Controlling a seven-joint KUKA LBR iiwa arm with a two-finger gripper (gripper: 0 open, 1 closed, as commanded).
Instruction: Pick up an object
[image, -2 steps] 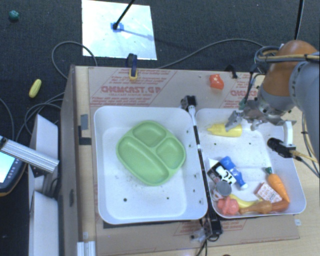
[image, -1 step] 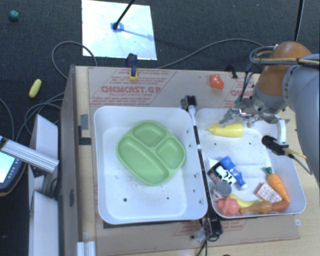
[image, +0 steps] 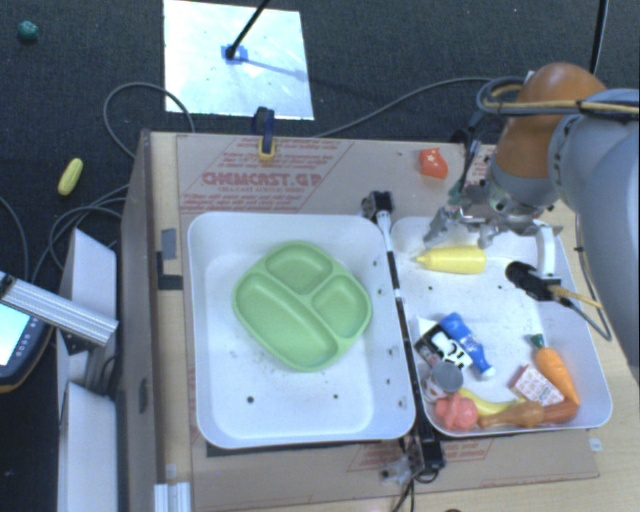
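My gripper (image: 463, 230) hovers at the far end of the right bin (image: 590, 345), fingers spread open just behind a yellow squeeze bottle (image: 452, 261) that lies on its side; nothing is between them. Nearer the front lie a blue bottle (image: 467, 344) beside a black-and-white item (image: 438, 348), a grey disc (image: 447, 379), a pink toy (image: 458, 411), a yellow banana (image: 497, 405), an orange carrot (image: 555, 371) and a small red-and-white box (image: 533, 384).
The left bin (image: 215, 400) holds a green divided plate (image: 302, 304). A small orange object (image: 432, 163) sits on the bench behind the right bin. The ridge between the bins (image: 400, 310) runs just left of the yellow bottle.
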